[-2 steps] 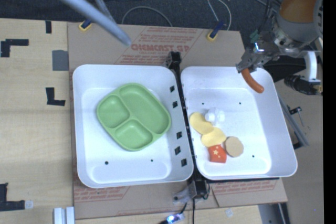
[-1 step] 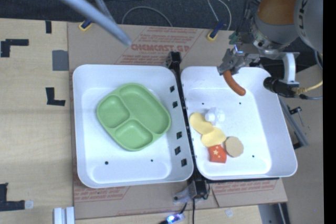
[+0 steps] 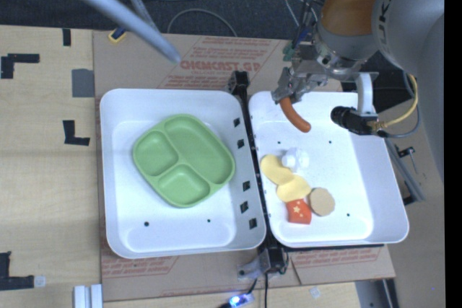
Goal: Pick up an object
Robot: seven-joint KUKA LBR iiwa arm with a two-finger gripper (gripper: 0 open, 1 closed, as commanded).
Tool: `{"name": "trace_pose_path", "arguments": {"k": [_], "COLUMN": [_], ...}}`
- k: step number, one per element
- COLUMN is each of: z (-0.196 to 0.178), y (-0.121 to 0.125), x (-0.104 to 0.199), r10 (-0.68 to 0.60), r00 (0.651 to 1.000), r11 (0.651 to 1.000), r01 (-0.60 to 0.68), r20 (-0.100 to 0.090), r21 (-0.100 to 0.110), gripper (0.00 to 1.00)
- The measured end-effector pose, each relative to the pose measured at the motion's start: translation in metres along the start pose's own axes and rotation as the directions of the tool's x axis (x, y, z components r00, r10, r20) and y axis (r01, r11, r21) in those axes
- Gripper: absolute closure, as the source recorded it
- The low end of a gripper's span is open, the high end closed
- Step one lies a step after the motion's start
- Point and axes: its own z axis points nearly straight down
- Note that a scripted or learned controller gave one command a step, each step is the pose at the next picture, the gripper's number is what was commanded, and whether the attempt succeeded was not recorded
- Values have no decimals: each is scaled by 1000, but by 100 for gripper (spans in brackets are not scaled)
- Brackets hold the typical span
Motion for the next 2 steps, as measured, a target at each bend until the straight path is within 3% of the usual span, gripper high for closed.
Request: {"name": "trace_pose_path", "arguments": {"k": [2], "z": [15], "y": [-21], "x": [92], "r10": [1], "r00": [1000], "r11": [1000], "r01": [-1], "r20": [0], "r21": [2], "gripper": [100]}}
